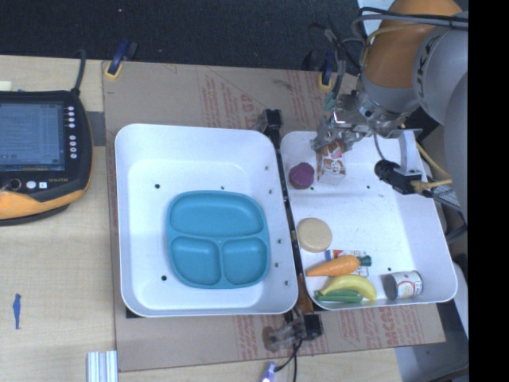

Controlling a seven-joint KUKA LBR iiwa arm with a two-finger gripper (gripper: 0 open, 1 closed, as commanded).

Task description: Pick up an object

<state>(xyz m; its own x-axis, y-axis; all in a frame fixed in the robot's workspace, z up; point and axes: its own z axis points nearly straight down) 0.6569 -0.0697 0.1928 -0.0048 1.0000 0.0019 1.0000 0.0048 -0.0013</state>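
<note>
At the near edge of the right bin (433,229) lie a small can (403,284) on its side, a banana (350,286) with a green vegetable (340,296) tucked against it, and a carrot (332,267) whose long axis runs left to right. Just behind them sits a round tan disc (313,234). None of these is close to the arm.

Farther back, near the bin's far left corner, a purple ball (301,175) rests beside a small printed packet (332,164). The packet stands roughly upright, its long axis running from far to near, and its top edge meets the underside of the gripper (338,138). The gripper sits directly over it, so the packet appears to be the thing to lift, straight below and a touch nearer. Whether the gripper has closed on the packet or merely hovers at it, I cannot tell; the metal parts hide the contact.

To the left, the other bin (135,213) holds a blue divided tray (216,238), well apart from the arm. A tablet controller (40,150) lies on the tabletop (56,293) beyond.
</note>
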